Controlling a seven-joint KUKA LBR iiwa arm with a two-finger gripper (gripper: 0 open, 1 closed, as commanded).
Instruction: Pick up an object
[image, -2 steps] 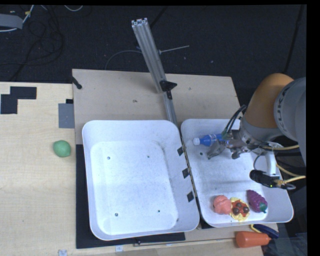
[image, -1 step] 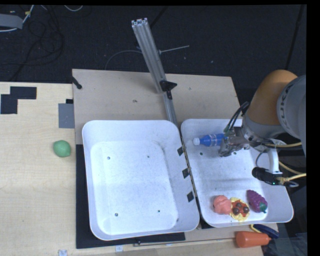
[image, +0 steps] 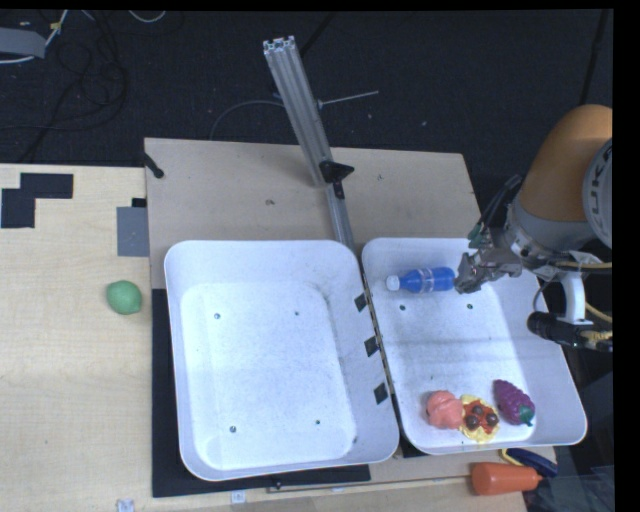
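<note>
Two shallow white plastic bins sit side by side in the lower half of the frame, the left bin bare inside and the right bin holding the objects, while the grey arm with its orange band reaches in from the right edge. Its two-finger gripper hangs at the upper part of the right bin, touching the base end of a clear plastic bottle with a blue label that lies on its side (whether the jaws are spread or closed on it cannot be told). Along that bin's lower edge lie a purple grape cluster toy, a pink-orange rounded toy and a small yellow-and-red toy, touching one another in a row, and a small green ball rests on the wooden bench at the far left.
</note>
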